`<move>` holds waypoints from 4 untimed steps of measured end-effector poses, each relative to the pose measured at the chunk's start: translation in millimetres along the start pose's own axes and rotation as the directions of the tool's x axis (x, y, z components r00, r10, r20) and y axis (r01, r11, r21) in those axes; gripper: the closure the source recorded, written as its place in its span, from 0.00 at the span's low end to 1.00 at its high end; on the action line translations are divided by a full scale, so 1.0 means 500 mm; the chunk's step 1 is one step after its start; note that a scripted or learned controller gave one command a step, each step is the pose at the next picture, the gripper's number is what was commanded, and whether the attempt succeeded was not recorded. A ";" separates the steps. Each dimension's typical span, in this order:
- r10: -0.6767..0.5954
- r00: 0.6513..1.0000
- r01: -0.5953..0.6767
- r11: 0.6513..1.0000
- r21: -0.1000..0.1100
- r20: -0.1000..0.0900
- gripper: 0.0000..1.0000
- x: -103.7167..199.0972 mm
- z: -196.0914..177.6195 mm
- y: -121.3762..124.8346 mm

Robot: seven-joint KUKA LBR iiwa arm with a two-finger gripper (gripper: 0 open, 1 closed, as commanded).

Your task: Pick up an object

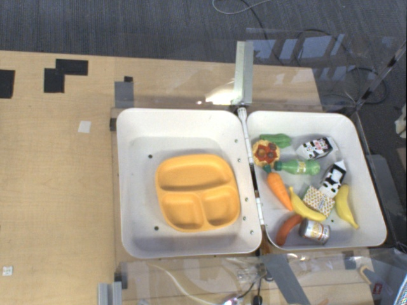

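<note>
Nearest the front edge of the worktop (57,170), in the right bin (357,161): a can (314,231) on its side, touching or just beside a red sausage (287,229) at its left. Just behind these, a banana (346,206) along the bin's right wall, a second yellow banana (304,206) slanting toward the can, and a checkered block (318,200) resting on or against it. Left of that, a carrot (278,190), pointing toward the front. Farther back, a cow-patterned piece (332,178), then a green bottle (297,167) lying flat, its cap toward the right. Nearest the back edge, a red and yellow toy (266,152), a green pepper (275,140) and a black and white carton (315,148), all close together.

In the left bin (130,189), toward the worktop's middle: an orange tray (196,191) with three compartments, alone, nothing in it.

State of the hand: cannot tell.

Progress, judged from how things lie: nothing lifted yet, every piece down in a bin. No object chosen, as far as can be seen. Left to do: pick one, come down over it, close on it, raise it clear. Likely easiest: the banana by the right wall or the tray, each with some room around it. Harder: the crowded pieces near the bins' shared wall, prone to nudging neighbours.
</note>
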State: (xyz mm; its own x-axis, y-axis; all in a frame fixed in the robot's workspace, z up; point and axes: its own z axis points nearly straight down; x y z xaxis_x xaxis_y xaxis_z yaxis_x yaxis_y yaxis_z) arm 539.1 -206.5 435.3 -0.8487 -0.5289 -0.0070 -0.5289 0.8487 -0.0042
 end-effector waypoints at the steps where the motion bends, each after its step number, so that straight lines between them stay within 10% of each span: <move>1: -0.227 0.974 0.227 0.974 -0.003 -0.001 1.00 -0.057 0.057 -0.034; 2: -0.450 0.893 0.450 0.893 -0.002 0.001 1.00 -0.063 0.003 -0.028; 3: -0.658 0.753 0.658 0.753 -0.005 0.003 1.00 -0.144 0.101 -0.088; 4: -0.616 0.788 0.616 0.788 -0.002 0.003 1.00 -0.202 0.008 -0.103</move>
State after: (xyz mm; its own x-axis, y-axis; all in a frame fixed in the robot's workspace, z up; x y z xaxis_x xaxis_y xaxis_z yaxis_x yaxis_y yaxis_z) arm 652.2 -196.9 432.2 -0.3430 -0.9393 -0.0061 -0.9393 0.3431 -0.0059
